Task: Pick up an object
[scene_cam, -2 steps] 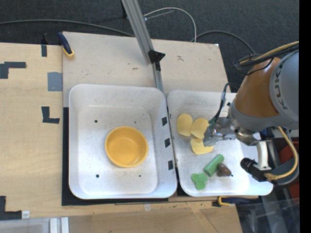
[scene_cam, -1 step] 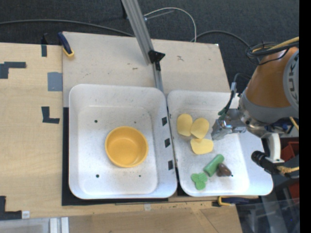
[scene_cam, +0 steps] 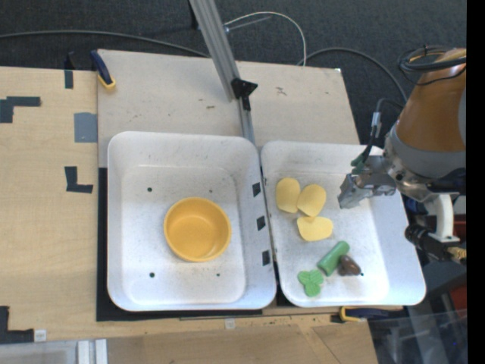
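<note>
A yellow bowl [scene_cam: 198,228] sits in the left bin [scene_cam: 136,158]. In the right bin [scene_cam: 394,271] lie three pale yellow flat pieces [scene_cam: 301,200], with a green cylinder [scene_cam: 333,257], a small brown item [scene_cam: 349,265] and a green leafy piece [scene_cam: 311,282] further toward the front. My gripper [scene_cam: 353,192] hangs over the right bin's right half, just to the right of the yellow pieces. I see nothing between its fingers.
A grey metal pole [scene_cam: 216,40] slants down from the top to the gap between the bins. Cables [scene_cam: 318,51] run across the dark floor behind the bench. A yellow-and-blue clamp [scene_cam: 103,70] sits at the bench's back left corner.
</note>
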You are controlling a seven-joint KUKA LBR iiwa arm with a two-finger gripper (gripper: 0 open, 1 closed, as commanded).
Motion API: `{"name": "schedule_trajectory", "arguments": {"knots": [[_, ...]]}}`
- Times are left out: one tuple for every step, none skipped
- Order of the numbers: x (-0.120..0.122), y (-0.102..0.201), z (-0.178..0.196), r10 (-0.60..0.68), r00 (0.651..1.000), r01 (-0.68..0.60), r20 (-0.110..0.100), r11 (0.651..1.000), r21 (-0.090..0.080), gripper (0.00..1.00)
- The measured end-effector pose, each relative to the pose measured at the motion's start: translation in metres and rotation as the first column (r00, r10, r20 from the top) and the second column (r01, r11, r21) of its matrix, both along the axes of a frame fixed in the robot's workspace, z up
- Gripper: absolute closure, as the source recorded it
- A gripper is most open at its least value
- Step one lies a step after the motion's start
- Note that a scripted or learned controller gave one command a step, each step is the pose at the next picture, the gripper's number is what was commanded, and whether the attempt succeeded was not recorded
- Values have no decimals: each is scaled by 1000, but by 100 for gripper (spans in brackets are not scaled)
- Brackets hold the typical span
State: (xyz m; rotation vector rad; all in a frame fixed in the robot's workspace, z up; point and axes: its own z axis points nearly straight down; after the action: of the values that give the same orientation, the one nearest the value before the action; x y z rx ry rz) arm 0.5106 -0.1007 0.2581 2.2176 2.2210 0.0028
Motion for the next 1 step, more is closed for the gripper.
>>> {"name": "schedule_trajectory", "arguments": {"knots": [[15, 55, -10, 5, 1000, -5, -6, 1000, 2, 100]]}}
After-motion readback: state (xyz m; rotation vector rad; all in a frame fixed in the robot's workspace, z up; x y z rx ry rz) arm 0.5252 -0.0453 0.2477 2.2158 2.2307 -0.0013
